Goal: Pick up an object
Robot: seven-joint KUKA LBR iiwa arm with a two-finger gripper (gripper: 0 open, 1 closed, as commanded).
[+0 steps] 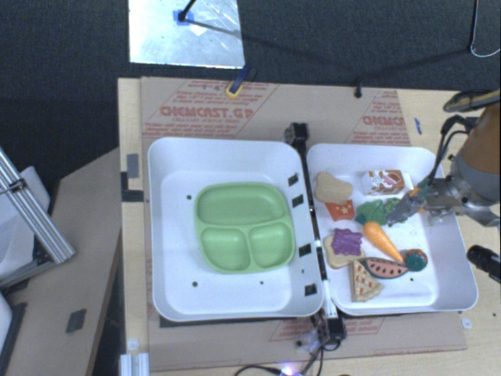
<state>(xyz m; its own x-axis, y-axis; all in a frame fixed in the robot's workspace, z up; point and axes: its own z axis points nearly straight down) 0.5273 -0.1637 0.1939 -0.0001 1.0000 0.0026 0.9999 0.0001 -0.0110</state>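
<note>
Grey two-finger gripper [409, 208] hovered at three o'clock over the green leafy toy [380, 209]; can't tell its state, you'd descend next.

The arm [479, 171] was cut off at the right edge, and its jaws (blurred) hid part of a green toy [379, 209].

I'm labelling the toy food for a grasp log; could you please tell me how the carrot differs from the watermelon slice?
The carrot is plain orange, long and tapered, lying on a diagonal; the watermelon slice is red with dark seeds and a green rind, a curved wedge lying nearly level. The carrot lies nearer the end effector than the watermelon slice. Both lie flat in the right bin, almost touching.
</note>
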